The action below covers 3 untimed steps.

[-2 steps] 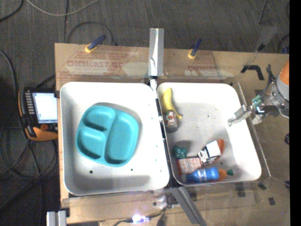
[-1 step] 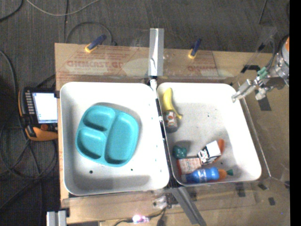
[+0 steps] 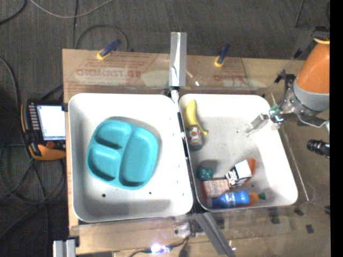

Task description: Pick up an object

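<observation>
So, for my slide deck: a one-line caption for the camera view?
KUKA arm's gripper hovers over the right bin of clutter; a teal tray sits in the left bin.

Dark grey carpet floor [image 3: 161,9] strewn with loose cables [image 3: 48,7]. Brown cardboard-covered tabletop [image 3: 123,68] with two blue-and-yellow clamps [image 3: 109,48] at the far edge, upright metal post [image 3: 178,58] between them. Lit handheld screen [image 3: 45,125] at left.

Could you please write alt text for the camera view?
The gripper hovers over the right bin, which holds a banana, blue bottle and small packages. The left bin holds a teal divided tray.
</observation>
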Each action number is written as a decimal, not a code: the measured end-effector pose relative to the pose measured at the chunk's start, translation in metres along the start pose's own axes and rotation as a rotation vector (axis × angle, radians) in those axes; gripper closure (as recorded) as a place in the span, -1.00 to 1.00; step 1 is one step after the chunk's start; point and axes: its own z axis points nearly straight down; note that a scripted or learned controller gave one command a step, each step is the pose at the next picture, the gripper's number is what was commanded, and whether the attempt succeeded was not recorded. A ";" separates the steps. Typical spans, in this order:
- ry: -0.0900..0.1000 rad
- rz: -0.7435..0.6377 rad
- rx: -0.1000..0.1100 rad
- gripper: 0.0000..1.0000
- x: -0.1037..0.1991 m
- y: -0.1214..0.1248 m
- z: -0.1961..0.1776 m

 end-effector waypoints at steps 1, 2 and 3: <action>0.005 -0.111 -0.007 -1.00 0.013 -0.039 0.082; -0.016 -0.612 -0.012 -1.00 0.036 -0.020 0.085; -0.002 -0.617 -0.007 -1.00 0.022 0.042 0.017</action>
